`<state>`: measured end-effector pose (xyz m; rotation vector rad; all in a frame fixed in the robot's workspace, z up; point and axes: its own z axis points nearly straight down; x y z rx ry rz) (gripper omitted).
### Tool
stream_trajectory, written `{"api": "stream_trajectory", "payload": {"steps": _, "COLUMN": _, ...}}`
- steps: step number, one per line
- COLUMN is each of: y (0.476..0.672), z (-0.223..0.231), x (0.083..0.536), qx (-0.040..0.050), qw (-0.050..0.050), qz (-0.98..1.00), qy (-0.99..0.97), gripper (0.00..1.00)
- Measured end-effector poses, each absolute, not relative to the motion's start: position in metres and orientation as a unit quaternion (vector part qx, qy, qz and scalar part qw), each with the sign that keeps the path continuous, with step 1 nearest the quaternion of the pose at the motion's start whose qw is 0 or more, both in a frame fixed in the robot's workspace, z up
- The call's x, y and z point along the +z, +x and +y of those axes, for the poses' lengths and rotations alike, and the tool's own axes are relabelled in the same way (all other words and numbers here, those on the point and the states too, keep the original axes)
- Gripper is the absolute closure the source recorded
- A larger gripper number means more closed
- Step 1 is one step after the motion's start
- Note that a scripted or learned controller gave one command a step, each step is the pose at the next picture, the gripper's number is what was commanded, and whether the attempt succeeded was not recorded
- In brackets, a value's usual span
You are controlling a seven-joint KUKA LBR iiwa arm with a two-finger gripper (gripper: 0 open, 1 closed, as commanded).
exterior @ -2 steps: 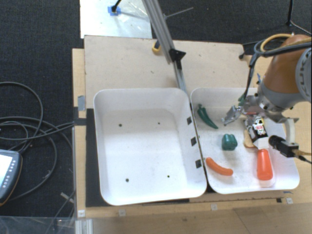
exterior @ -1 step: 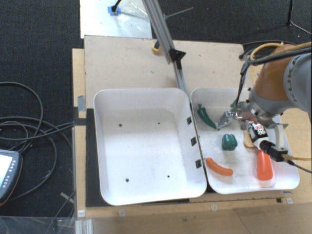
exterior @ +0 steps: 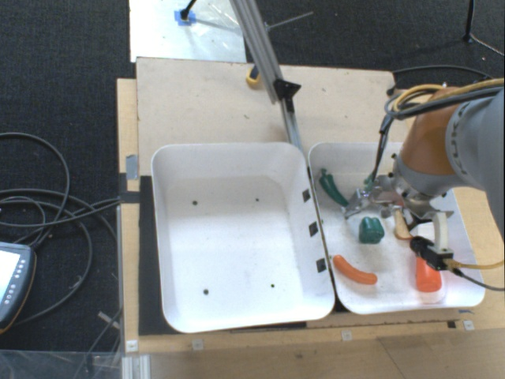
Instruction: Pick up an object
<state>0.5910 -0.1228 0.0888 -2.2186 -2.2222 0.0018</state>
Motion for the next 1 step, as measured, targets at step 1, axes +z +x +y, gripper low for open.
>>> {"api": "stream_trajectory", "payload": {"steps": 1, "y": 0.5926, "z": -0.1233, "x": 0.102, "qx": -0.0012, "qw": -0.001, "qz": -0.708, "qy": -0.707, "gripper": 1.0}}
